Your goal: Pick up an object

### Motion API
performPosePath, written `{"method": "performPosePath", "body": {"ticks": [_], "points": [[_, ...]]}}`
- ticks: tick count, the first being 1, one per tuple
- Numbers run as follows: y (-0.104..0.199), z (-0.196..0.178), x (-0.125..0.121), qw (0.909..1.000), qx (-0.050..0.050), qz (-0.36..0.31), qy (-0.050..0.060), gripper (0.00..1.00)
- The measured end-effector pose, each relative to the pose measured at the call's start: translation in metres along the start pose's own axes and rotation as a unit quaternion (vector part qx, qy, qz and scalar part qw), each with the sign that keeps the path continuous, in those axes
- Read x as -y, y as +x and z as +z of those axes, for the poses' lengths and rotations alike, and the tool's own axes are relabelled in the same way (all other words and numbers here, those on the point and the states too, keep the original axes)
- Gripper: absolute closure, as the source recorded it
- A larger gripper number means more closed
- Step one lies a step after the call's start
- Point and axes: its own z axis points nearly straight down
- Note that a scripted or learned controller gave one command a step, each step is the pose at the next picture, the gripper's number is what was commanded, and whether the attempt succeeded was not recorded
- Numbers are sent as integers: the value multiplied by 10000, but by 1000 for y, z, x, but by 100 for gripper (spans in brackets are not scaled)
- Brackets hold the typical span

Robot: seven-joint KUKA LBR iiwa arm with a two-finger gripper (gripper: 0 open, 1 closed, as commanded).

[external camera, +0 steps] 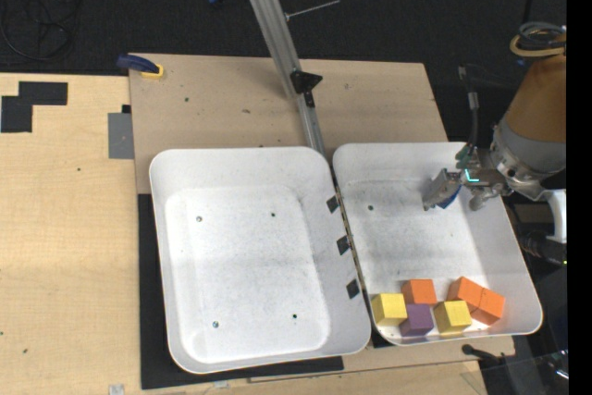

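Note:
Several small blocks lie along the front edge of the right bin [379, 236]: a yellow block [389, 307], an orange block [419, 291], a purple block [418, 320], a second yellow block [453, 316] and two orange blocks [480, 299] at the front right corner. My gripper [455, 192] is over the back right part of that bin, well behind the blocks. A small blue patch [450, 198] shows at the gripper's tip; I cannot make out what it is or whether it is held.
The left bin [185, 190] stands beside the right one, with black clips [341, 244] along the shared rim. A slanted metal rail [277, 32] rises behind the bins. The arm's orange band [541, 102] is at the right edge.

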Motion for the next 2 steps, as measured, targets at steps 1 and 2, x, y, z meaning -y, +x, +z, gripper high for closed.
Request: {"method": "performPosePath", "body": {"ticks": [1,2], "points": [[-1,-3,-1,10000,6,7,-24,0],[7,54,-6,10000,1,-4,1,0]]}}
